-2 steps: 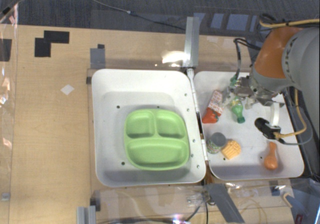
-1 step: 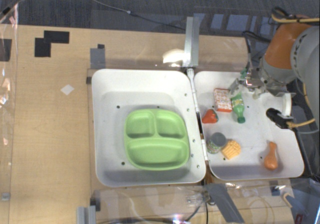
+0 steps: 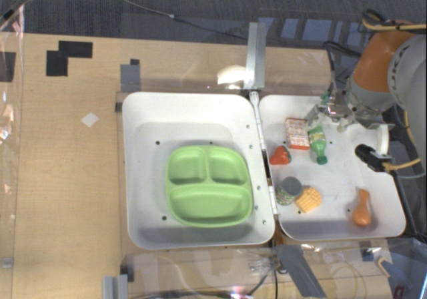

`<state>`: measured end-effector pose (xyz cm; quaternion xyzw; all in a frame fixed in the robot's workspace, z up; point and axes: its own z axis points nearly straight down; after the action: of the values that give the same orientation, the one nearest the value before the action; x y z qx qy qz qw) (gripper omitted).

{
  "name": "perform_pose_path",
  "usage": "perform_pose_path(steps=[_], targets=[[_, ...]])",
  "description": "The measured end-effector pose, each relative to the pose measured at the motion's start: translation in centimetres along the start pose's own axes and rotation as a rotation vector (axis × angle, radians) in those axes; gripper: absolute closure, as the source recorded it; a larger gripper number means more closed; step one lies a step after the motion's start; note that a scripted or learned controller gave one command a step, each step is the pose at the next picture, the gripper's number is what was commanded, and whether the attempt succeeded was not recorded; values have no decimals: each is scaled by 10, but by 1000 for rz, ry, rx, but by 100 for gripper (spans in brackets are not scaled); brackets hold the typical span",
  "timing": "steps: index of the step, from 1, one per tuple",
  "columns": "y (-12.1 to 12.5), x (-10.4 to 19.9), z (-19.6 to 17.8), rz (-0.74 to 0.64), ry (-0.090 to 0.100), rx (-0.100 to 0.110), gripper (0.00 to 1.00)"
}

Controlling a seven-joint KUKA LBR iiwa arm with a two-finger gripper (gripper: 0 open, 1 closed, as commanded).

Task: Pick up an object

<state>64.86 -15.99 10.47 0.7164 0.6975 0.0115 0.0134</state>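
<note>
Front of right bin: you see an orange gourd-shaped toy [image 3: 361, 209] near the front right corner, a yellow corn-cob piece [image 3: 307, 200] touching a grey-green round can [image 3: 289, 190] toward the front left.
Right bin [image 3: 333, 227]: shallow white tray on the wooden desk [image 3: 67, 177], holding all the small items.
Left bin [image 3: 133, 157]: shallow white tray holding a green three-compartment plate [image 3: 209, 185], lying flat.
Red item: a red pepper-like toy [image 3: 281, 155] sits at the right bin's left wall.
Carton: a small red and white box [image 3: 296, 133] lies just left of a green plastic bottle [image 3: 318, 145].
Claw [image 3: 325, 112]: you find it low over the bottle's upper end, at the back of the right bin; its state you cannot tell.
Arm: grey with an orange band [image 3: 373, 64], entering from the right.
</note>
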Motion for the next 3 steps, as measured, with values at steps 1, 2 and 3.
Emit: perform_pose_path(steps=[1, 2, 3], targets=[[-5, 2, -1, -8, -5, -10, 0], [-31, 20, -66, 37, 1, 28, 0], [0, -1, -1, 45, -2, 15, 0]])
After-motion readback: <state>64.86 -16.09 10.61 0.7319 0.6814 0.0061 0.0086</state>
